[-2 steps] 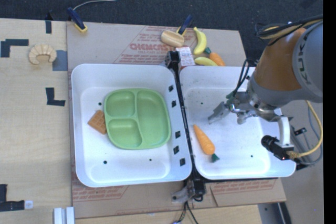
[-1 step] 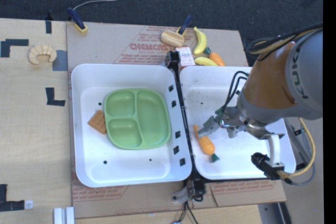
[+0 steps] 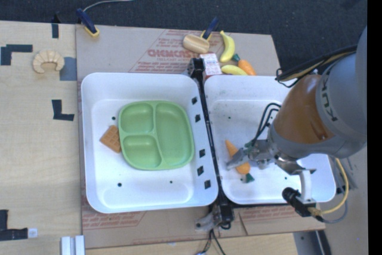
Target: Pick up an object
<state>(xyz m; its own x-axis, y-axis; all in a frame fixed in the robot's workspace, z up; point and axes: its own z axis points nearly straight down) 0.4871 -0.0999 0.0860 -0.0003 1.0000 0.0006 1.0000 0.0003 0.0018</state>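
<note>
Two shallow white bins sit side by side on the bench. The left bin (image 3: 95, 146) holds a green divided plate (image 3: 156, 134) near its middle, with a tan waffle-like piece (image 3: 111, 138) tucked at the plate's left edge. In the right bin (image 3: 239, 92), the gripper (image 3: 240, 158) is down near the front-left part, its grey fingers spread apart over a small orange carrot-like toy (image 3: 237, 156) with a dark green tip; the toy lies on the bin floor, and nothing shows it lifted. Beyond the bins' far edge lie a yellow banana (image 3: 227, 46), a bread roll (image 3: 195, 43) and a small carton (image 3: 210, 64). A croissant (image 3: 48, 61) rests at the bench's left side.
</note>
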